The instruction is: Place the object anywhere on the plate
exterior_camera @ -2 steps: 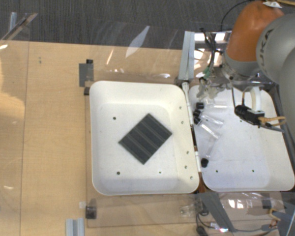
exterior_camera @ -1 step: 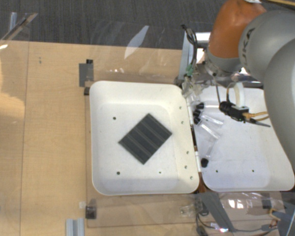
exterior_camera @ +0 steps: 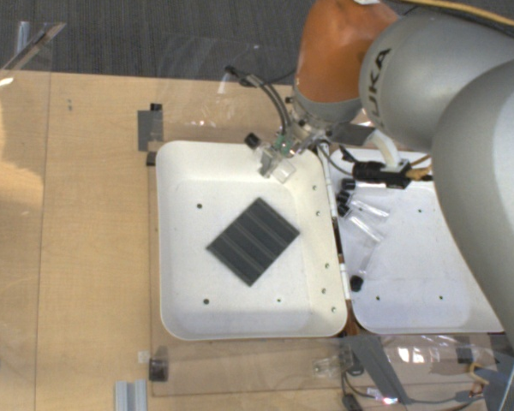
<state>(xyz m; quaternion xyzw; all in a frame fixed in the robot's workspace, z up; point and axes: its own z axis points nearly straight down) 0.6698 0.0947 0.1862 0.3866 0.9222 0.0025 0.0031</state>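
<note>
A dark grey ribbed square plate lies turned like a diamond in the middle of the left bin. My gripper hangs under the orange wrist band, over the far left corner of the right bin, just right of the wall between the bins. It stands apart from the plate, above and to its right. A small black piece lies in the right bin close to its left wall, nearer the camera than the gripper. I cannot see anything held between the fingers.
The big grey arm covers the right bin's right side and far edge. Cables and a small pale fitting hang over the left bin's far right corner. A bare wooden bench stretches to the left.
</note>
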